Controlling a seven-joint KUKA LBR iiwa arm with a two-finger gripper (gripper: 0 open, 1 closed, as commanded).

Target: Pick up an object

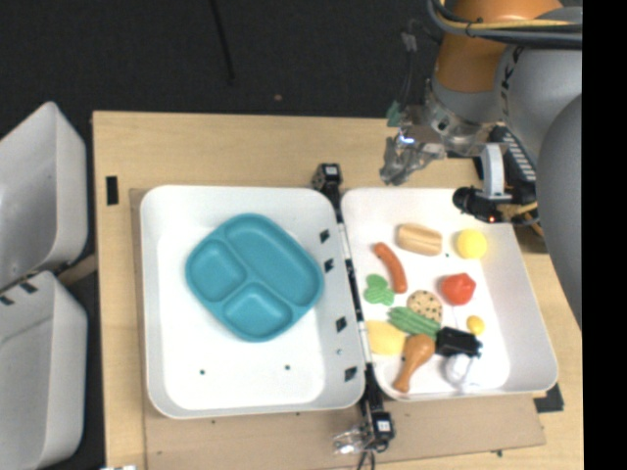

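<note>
Sausage is our pick of the lot: it lies flat in the far half of the right bin, closer to that bin's left wall than its right, with bare white floor on both long sides. Gripper hangs over the bench just beyond the bin's far-left corner, well apart from the sausage and above it; whether it's open or closed we cannot tell at this blur. Long axis runs on a slant, one end toward the bin's far-left corner and the other toward the middle of the bin, both ends rounded alike, so no real head or tail. To do this well we'd bring the wrist in over the sausage's middle, turn it so the closing line crosses the long axis square, then drop straight down and close low — a grip along the length would likely roll it out. Watch the near end: the green broccoli piece sits just beside it on the left, so we'd stay at mid-length or slightly farther back. The bun toward the far right is near but apart, probably no trouble. The blue divided plate in the left bin is out of play.
</note>
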